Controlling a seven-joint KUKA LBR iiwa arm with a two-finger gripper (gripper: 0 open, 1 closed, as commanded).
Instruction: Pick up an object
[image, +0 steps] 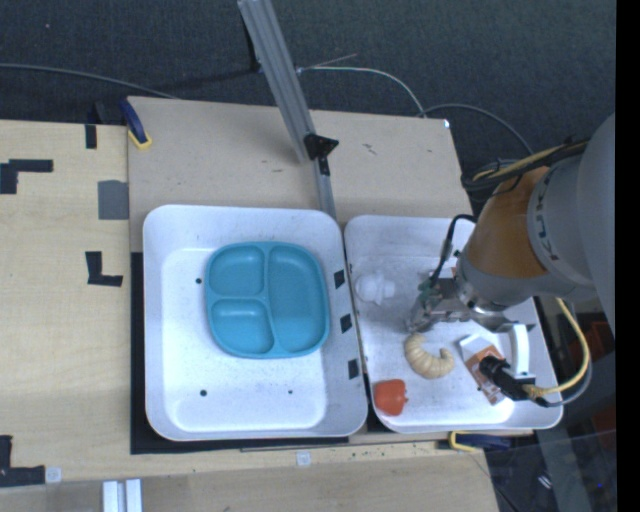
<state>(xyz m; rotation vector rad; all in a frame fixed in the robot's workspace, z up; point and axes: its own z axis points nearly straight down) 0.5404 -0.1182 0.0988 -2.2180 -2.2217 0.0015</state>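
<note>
My gripper (425, 312) reaches down into the right bin (395, 240), just above a pale curved croissant-shaped object (428, 358). Its fingertips hang close over that object's upper end. A small clear, whitish object (374, 290) lies to the gripper's left, near the divider. An orange-red object (391, 396) sits at the bin's front left corner. The arm's orange band (505, 235) and grey wrist cover the bin's right side.
The left bin (165, 330) holds a blue divided plate (268, 298). A metal pole (285, 80) slants in from the top to the bins' rear edge. Cables (560, 370) trail along the arm at the right bin's front right corner.
</note>
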